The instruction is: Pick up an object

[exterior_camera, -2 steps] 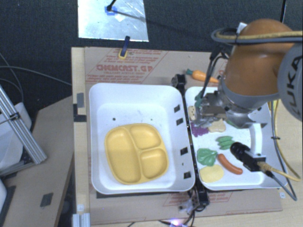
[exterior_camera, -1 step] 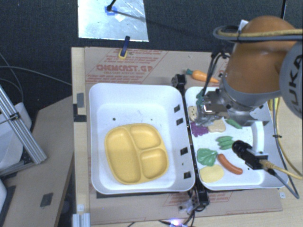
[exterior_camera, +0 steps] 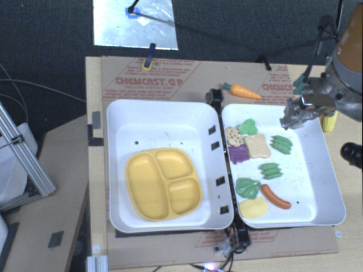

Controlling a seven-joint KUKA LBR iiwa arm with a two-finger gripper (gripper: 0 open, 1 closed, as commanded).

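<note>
Above the right bin (exterior_camera: 326, 169), near its far rim, the gripper (exterior_camera: 292, 119) hangs with nothing visible between its fingers; their spread cannot be determined. Within that bin lie toy foods: cookie (exterior_camera: 232, 134), bread slice (exterior_camera: 257, 146), purple grapes (exterior_camera: 239, 153), green pods (exterior_camera: 281, 144), sausage (exterior_camera: 275, 196); the left bin (exterior_camera: 164, 115) bears a yellow divided tray (exterior_camera: 163, 182); a carrot (exterior_camera: 243, 91) lies outside, beyond both bins.

The grey arm (exterior_camera: 346, 67) came in from the right side, with its orange band up high. Its wrist bent down and to the left. The gripper (exterior_camera: 292, 118) hung low at the far right, pointing down.
</note>
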